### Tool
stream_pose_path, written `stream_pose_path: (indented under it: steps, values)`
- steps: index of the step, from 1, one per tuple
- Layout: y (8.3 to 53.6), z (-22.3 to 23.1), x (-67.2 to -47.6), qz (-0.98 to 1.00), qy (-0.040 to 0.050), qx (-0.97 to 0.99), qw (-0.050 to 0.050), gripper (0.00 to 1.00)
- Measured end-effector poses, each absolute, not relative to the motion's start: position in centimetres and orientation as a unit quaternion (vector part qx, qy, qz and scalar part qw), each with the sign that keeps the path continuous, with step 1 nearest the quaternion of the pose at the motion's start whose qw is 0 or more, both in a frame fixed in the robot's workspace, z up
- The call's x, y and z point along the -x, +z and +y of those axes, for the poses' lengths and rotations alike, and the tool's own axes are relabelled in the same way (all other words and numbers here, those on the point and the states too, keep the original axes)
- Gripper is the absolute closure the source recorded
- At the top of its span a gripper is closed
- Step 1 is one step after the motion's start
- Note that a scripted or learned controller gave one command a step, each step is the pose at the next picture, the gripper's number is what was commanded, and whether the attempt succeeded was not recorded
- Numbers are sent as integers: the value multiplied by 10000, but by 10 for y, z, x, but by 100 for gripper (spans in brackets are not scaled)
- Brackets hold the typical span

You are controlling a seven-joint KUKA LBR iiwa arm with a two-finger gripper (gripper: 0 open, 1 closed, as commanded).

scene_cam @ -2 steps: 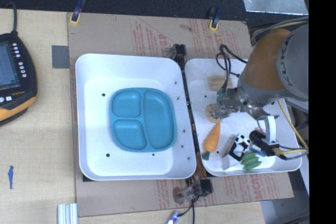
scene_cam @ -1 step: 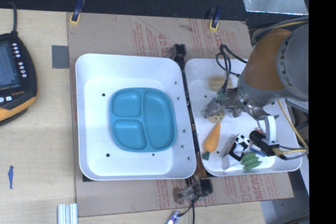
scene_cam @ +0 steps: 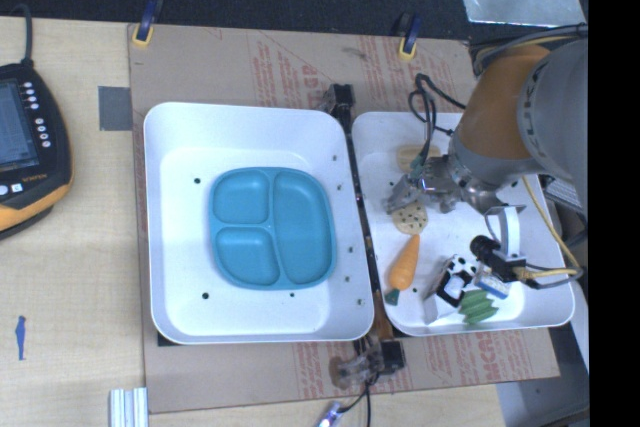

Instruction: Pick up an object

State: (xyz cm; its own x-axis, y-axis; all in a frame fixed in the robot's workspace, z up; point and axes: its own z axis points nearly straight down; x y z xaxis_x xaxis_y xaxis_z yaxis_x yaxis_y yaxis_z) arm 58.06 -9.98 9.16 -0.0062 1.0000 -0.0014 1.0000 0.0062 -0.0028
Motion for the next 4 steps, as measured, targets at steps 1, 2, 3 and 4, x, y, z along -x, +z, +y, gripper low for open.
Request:
stream_pose_path:
  steps: [1,2,3,4]
  values:
    - [104,-101,-582,-7100,9,7042,-21,100]
    - [104,-102,-582,-7102,12,7040,-22,0]
    - [96,-95,-512,-7092,-25,7050,-52,0]
    - [96,-108,-578,-7081,-19,7061,-34,0]
